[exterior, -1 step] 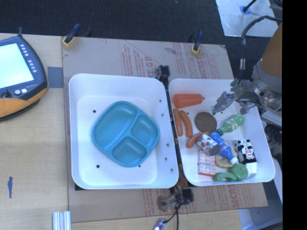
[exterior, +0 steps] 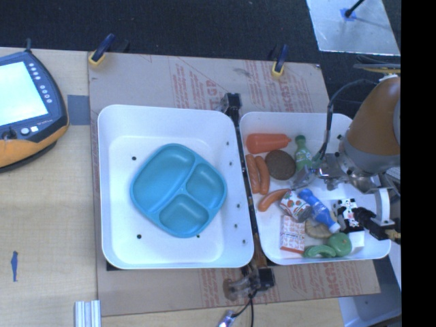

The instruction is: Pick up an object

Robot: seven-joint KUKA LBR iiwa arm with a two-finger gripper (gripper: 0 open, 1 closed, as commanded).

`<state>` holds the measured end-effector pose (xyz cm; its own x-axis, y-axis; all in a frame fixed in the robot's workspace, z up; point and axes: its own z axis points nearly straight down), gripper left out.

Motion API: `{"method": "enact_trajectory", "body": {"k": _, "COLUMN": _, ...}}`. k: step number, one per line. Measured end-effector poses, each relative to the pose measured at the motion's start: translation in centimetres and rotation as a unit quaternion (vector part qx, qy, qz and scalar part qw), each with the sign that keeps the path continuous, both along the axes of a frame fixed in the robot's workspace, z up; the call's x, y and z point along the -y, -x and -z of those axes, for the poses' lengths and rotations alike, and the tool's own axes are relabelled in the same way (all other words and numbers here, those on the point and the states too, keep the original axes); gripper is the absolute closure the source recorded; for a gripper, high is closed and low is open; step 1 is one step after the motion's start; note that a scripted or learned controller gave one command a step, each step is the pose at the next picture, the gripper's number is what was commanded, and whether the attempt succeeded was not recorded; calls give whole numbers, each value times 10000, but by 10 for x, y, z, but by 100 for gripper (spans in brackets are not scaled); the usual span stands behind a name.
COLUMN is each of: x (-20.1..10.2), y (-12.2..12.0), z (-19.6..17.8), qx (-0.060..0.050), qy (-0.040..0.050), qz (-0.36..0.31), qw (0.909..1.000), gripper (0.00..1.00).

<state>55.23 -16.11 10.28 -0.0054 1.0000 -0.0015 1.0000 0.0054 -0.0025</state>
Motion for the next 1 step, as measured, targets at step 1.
{"method": "enact_trajectory", "body": {"k": 1, "x": 2, "y": -56, "z": 9, "qx": 12, "qy": -1, "qz": 6, "qw": 10000, "gripper": 0}}
